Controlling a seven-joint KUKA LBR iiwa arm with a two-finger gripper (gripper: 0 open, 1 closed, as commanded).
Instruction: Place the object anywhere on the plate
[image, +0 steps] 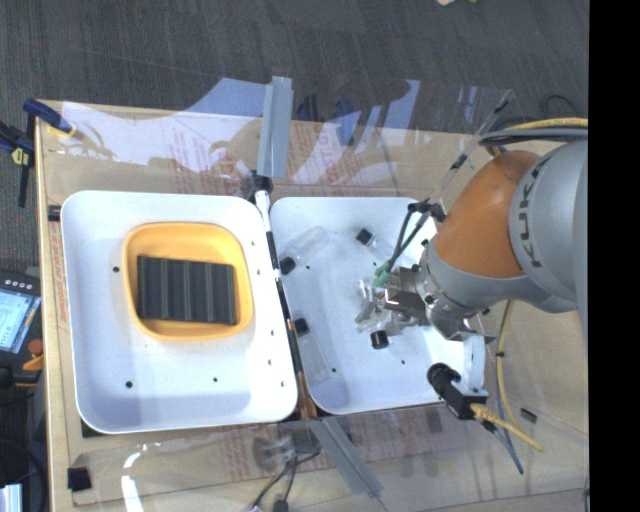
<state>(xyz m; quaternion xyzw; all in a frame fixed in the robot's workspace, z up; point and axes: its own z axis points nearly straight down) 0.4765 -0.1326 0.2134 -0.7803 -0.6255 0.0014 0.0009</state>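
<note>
The yellow plate (187, 243) with a dark ridged centre lies in the left white bin (100, 380). My gripper (384, 310) hangs low over the middle of the right bin (330, 385), well right of the plate. A small black piece (379, 340) lies on the bin floor just below the gripper; whether they touch I cannot tell. Another small black piece (364, 237) rests further back, and a third (287, 265) sits near the bin's left wall. A clear plastic item (311, 243) lies at the back left of the right bin.
A raised divider (272, 270) separates the two bins. The arm's orange band (485, 225) and grey body cover the right bin's right side. Black and yellow cables (470, 405) hang off its front right corner. A device with a screen (15, 320) sits off the bench's left edge.
</note>
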